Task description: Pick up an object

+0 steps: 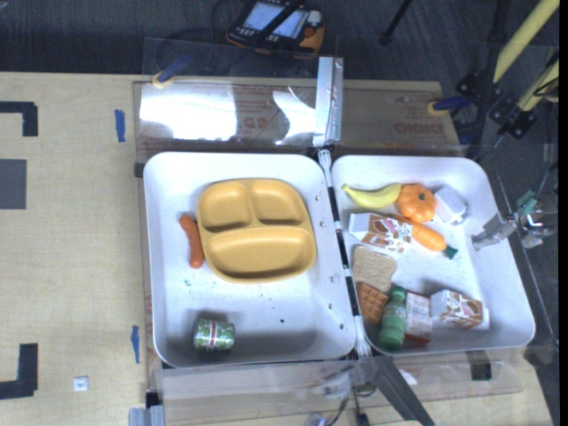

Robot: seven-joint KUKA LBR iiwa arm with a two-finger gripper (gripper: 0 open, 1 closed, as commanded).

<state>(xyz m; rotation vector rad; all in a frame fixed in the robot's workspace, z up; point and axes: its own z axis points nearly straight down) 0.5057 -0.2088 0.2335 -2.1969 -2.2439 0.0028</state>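
Note:
The right bin point(497, 282) holds a pile of toy food: a yellow banana point(373, 195), an orange point(416, 202), a carrot point(429, 237), a bread slice point(374, 267), a waffle point(373, 300), a green bottle point(392, 318) and small cartons point(458, 309). My gripper point(513, 227) sits at this bin's right rim, partly cut off and blurred, roughly level with the carrot and well to its right. Nothing is visibly held in it.
The left bin point(169, 309) carries a yellow divided plate point(256, 229), an orange sausage point(193, 240) to the plate's left and a green can point(214, 335) near the front. A clear panel point(231, 105) stands behind the bins. Stands and cables crowd the far right.

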